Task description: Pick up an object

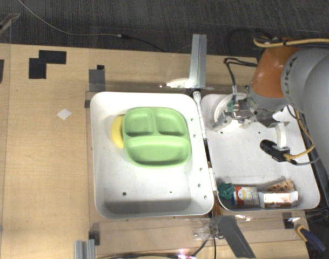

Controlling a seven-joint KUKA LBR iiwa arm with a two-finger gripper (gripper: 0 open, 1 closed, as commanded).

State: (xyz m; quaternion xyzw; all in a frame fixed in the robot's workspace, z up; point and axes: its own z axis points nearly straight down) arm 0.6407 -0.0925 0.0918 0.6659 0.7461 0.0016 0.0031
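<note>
Green tray (155, 136) (over banana (117, 131)) in left bin (148, 201)

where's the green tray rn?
The green tray lies in the left bin, toward its far end, partly covering a yellow object at its left edge.
</note>
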